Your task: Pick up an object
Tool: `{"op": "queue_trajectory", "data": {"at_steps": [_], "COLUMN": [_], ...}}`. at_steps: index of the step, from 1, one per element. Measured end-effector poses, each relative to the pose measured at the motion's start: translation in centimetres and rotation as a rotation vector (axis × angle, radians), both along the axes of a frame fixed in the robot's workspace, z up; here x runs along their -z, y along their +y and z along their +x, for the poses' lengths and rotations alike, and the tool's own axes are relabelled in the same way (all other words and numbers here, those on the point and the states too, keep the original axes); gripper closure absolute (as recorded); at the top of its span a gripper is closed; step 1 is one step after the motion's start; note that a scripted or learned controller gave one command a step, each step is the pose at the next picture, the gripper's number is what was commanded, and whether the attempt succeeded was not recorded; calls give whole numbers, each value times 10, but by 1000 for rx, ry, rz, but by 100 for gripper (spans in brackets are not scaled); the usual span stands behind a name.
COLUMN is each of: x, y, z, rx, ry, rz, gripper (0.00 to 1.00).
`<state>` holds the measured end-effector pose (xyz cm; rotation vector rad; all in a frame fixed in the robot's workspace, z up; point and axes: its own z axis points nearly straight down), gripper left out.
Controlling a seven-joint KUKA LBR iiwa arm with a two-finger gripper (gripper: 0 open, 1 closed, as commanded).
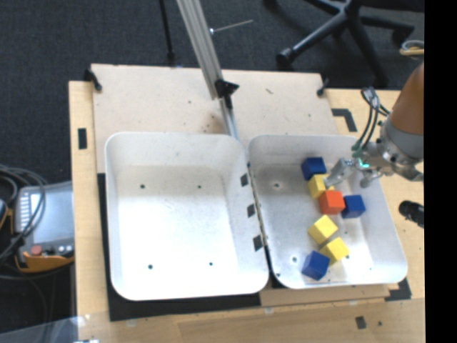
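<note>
The right bin holds seven small cubes in a loose cluster toward its far-right part; the left bin lies just beside it on the bench. The hand hangs low over the upper part of that cluster, reaching in from the right, close above the orange cube and the yellow cube that touches it; whether it is released or clenched I cannot tell, since its tip is small and blurred, and nothing can be seen gripped in it.

A blue cube sits just beyond the yellow one; another blue cube touches the orange one on its right; further down lie two more yellow cubes and a third blue cube.

The cubes look light, rigid and flat-faced, probably wood or plastic, so not fragile; smooth faces may slip under a skewed grip. The best hold is across two opposite parallel faces; the crowded neighbours leave little room beside the orange one, so the lone lower blue cube looks easier.
</note>
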<state>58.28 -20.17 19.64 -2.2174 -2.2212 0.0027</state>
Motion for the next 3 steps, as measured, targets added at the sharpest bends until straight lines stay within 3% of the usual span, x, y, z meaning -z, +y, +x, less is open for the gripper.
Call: {"op": "queue_trajectory", "data": {"at_steps": [1, 2, 3], "x": [-3, 40, 91], "y": [0, 2, 3], "z": [1, -2, 10], "rx": [-2, 1, -3], "ry": [-4, 0, -12], "rz": [-2, -2, -5], "gripper": [0, 0, 0]}}
